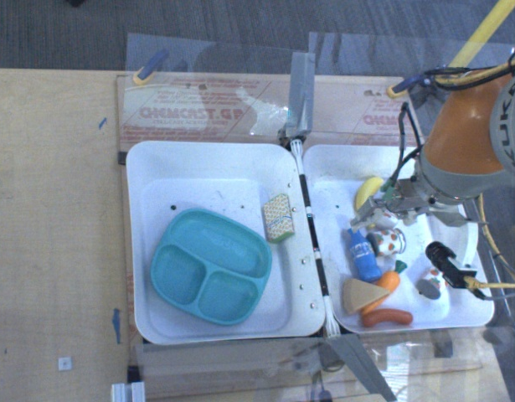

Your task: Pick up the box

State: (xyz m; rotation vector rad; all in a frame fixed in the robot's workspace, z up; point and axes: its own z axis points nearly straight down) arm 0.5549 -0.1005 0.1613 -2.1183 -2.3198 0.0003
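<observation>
Gripper sits low in the right bin, near its far edge, just beside a yellow banana-shaped toy. The tool tip is tangled in shadow and cable; I cannot tell how wide it stands or whether anything is in it.

The box, small and patterned in yellow-green, lies in the left bin, close to that bin's right wall, about midway along it and just off the teal divided plate. So the target and the tool are in different bins, with the divider wall between them.

Risks as I judge them:
- Right bin is crowded: blue bottle, cheese wedge, sausage toy, small white figure. A close here likely takes the wrong item or nothing.
- Crossing to the box without a full lift could clip the bin walls.
- Box rests hard by the wall and plate rim, so one fingertip may land on either and nudge the box away.
</observation>
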